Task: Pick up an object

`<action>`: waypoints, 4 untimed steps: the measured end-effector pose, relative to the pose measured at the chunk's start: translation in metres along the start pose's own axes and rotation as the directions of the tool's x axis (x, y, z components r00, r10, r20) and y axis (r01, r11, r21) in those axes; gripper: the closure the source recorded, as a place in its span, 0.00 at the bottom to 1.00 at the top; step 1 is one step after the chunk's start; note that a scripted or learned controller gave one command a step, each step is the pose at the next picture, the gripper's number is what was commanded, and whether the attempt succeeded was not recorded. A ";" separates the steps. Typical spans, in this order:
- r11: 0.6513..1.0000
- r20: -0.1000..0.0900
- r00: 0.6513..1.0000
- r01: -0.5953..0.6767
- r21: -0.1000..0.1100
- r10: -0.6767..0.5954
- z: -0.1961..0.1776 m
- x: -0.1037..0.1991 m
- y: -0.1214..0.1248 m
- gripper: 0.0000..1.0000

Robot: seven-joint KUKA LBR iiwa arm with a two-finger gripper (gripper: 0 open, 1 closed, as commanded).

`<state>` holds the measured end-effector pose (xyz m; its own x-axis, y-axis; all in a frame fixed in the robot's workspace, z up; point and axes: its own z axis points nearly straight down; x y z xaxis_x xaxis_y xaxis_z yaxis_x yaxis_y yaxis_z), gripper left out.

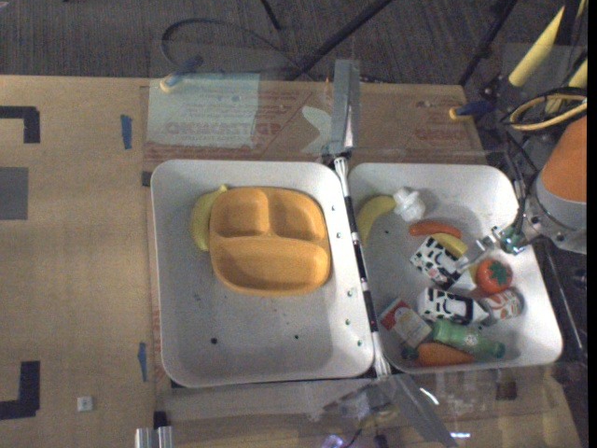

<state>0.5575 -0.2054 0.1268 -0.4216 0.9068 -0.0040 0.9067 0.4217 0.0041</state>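
Toy tomato (492, 274), right bin (541, 334) three o'clock: light, rigid, slippery-round; grasp across its middle; gripper (508, 242) just above, claw state indiscernible.

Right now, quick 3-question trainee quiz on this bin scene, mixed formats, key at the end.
1. True or false: the orange divided tray lies in the left bin.
2. Which item is nearest the gripper? A) carrot B) tomato C) green bottle
3. Fill in: a yellow banana is partly hidden under the tray's ____ edge, as seen in the camera view.

Key: 1 true; 2 B; 3 left.
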 end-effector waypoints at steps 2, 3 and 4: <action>0.996 -0.001 0.996 -0.088 0.002 0.088 -0.125 0.031 -0.056 1.00; 0.948 0.000 0.948 -0.319 0.001 0.319 -0.148 0.055 -0.058 1.00; 0.948 0.003 0.948 -0.318 -0.002 0.318 -0.158 0.055 -0.057 1.00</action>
<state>0.4817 -0.1797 0.2841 -0.1110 0.9938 -0.0055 0.9938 0.1110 0.0072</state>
